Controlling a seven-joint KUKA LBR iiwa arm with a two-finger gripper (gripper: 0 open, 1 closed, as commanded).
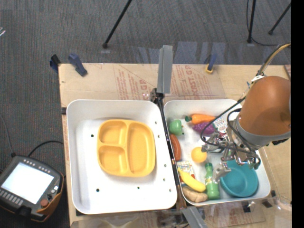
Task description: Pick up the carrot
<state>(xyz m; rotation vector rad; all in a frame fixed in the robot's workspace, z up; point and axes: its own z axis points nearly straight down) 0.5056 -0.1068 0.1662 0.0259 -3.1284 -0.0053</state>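
The carrot [203, 118], orange with a green tip at its left end, lies near the far edge of the right bin [264, 175]. It rests just above a purple eggplant [205, 127]. My gripper [227, 152] hangs below the arm's orange band [265, 106] over the middle of the right bin. It is to the right of and nearer than the carrot, and apart from it. Nothing shows held in the gripper.
The right bin also holds a green fruit [175, 126], a red sausage [176, 147], an orange-yellow ball [198, 154], a banana [192, 180], a green bottle [211, 183] and a teal bowl [240, 182]. A yellow divided plate [126, 147] lies in the left bin [80, 175].
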